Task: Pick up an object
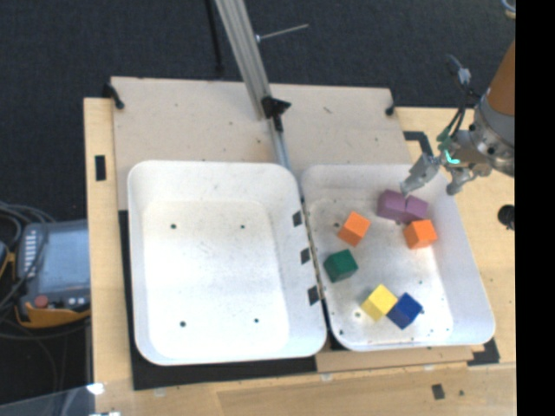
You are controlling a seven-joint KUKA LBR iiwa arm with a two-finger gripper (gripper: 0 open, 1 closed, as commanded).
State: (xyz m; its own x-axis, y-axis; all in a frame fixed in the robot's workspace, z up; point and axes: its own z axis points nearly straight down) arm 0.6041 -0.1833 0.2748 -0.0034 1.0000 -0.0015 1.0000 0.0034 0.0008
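Six bright blocks against plain white, and the colours are popping!

Two white bins (pixel 217 258); in the right one a purple block (pixel 401 205), an orange cube (pixel 354 228), a second orange cube (pixel 420 233), a dark green cube (pixel 340 264), a yellow cube (pixel 379 302) and a blue cube (pixel 404 310); bench (pixel 199 115) pale tan; floor (pixel 104 24) near-black; the arm's wrist (pixel 496 102) grey, its band (pixel 507 81) orange.

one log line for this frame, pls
tool above right bin's far edge | nearest: purple block | nothing held | six blocks in bin

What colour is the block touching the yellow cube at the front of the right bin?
Blue: the small blue cube, seen clearly in the overhead camera view.
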